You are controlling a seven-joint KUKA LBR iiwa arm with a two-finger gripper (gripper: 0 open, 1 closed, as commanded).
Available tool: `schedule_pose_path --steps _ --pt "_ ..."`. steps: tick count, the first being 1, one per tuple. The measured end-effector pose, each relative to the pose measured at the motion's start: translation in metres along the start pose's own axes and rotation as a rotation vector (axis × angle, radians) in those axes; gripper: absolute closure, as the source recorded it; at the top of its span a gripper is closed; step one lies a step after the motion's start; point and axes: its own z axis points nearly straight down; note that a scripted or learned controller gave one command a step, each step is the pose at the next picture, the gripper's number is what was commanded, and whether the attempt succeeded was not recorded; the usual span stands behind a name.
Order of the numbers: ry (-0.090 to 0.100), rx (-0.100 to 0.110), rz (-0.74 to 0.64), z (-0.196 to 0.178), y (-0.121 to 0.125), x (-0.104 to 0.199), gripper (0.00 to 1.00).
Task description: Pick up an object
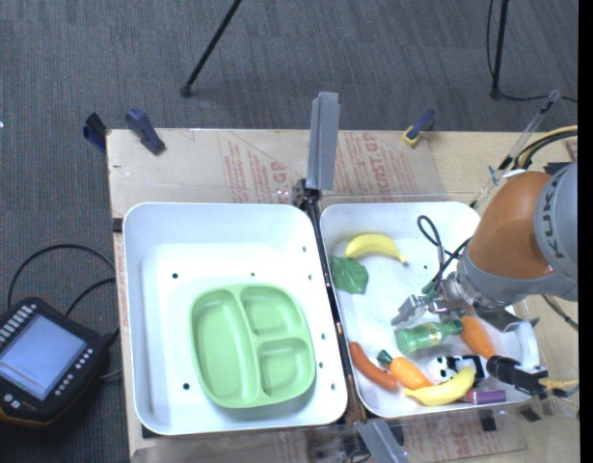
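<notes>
Camera view: hand (423, 306) above green bottle (426, 337); fingers indistinct

The arm (527, 239) is running off the picture's right edge, so its upper links are cut away. Its orange band is covering the right bin's (373, 210) right rim and part of the floor there. The gripper (423, 307) is showing as a blur of grey metal, and its tips are lying too close over a green bottle (426, 337) to separate from it. An orange carrot (477, 336) is partly hiding under the wrist. Near the bin's front right corner a black-and-white toy (458, 365) is too small to identify, and a purple block (487, 394) is half tucked behind a banana (445, 388). A handheld screen (36, 360) is being clipped by the left edge.
</notes>
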Motion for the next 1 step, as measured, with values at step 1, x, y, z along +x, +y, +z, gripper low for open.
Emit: schedule_pose_path --steps 1 --pt "-0.001 0.0 -0.085 0.0004 -0.0461 0.0563 0.0"
